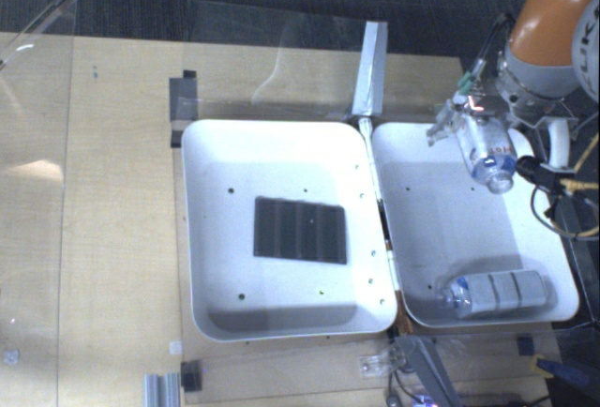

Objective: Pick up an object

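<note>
Camera view — two bottles [490, 157] [495, 292], one dark pad [300, 230].

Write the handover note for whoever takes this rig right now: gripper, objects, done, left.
Gripper: over the right bin's far side, with a clear plastic bottle at its tip, apparently lifted off the floor.
A grey ridged block lies at the right bin's near edge.
A dark ridged mat lies flat in the left bin.
Done: the pick seems made.
Left: confirm the grip is secure.
</note>
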